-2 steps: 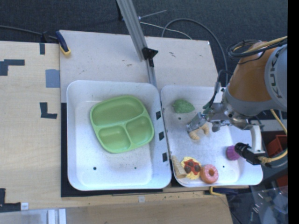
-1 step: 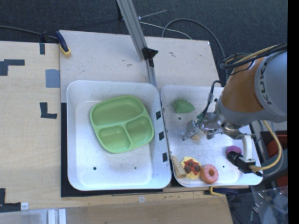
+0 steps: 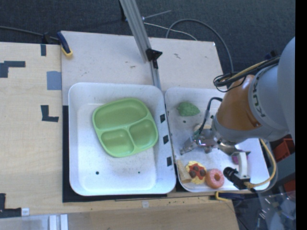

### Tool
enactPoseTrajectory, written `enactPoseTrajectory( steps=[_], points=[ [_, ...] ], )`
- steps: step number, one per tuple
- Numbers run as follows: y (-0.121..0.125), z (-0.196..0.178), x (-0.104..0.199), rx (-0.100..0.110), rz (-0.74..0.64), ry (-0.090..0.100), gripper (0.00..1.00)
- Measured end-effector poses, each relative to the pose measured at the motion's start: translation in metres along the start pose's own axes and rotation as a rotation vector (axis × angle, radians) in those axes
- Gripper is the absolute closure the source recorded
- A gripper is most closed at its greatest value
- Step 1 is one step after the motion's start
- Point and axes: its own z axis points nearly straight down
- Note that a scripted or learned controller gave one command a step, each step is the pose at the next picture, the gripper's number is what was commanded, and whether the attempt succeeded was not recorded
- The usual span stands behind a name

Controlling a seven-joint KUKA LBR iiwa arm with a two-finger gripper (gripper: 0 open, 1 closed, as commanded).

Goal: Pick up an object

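Observation:
My gripper (image 3: 193, 145) hangs low over the middle of the right bin (image 3: 178, 128), and the grey arm with its orange band (image 3: 235, 111) covers the bin's right half. A leafy green toy (image 3: 188, 109) lies at the bin's far end, just above and left of the gripper. A pizza-like slice with red and yellow toppings (image 3: 194, 171) and a pink donut (image 3: 214, 178) lie at the near edge, below the gripper. A small tan piece (image 3: 197, 128) shows beside the wrist. I see nothing held.
The left bin (image 3: 81, 143) holds a green divided plate (image 3: 125, 126). A metal post (image 3: 136, 23) slants down to the bins' shared far corner. Cables (image 3: 192, 25) run behind the right bin.

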Motion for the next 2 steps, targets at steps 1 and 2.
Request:
enactPoseTrajectory(
  steps=[1, 2],
  points=[
    [0.001, -0.013, 0.001, -0.004, -0.001, 0.001, 1.00],
    [0.007, -0.073, -0.004, -0.013, 0.000, -0.002, 1.00]
  ],
)
